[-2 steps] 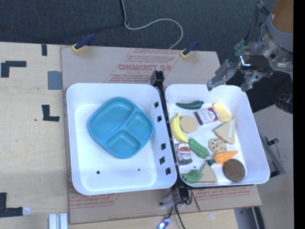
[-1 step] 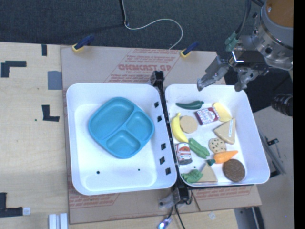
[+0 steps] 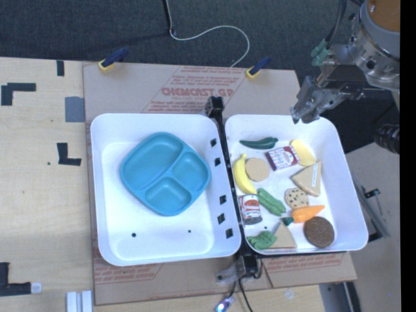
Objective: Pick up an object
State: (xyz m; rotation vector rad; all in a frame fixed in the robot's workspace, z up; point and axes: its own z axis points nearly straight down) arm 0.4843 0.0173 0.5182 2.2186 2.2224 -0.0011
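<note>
Crowding is the main risk: the right bin (image 3: 343, 174) holds toy food packed close, so a descending claw (image 3: 305, 112) could nudge a neighbour or pinch two at once. From where I stand the claw hangs over that bin's 12 o'clock rim, carrying nothing; whether its tips are spread I cannot tell. A banana (image 3: 243, 174) touches a round cookie (image 3: 257, 169); the green pepper (image 3: 259, 143) at 11 o'clock lies freer. The left bin (image 3: 104, 194) holds a blue tray (image 3: 166, 173). Cardboard (image 3: 188, 86) on the worktop (image 3: 39, 194) reads something like "CHEMCAST"; can labels are too small.
</note>
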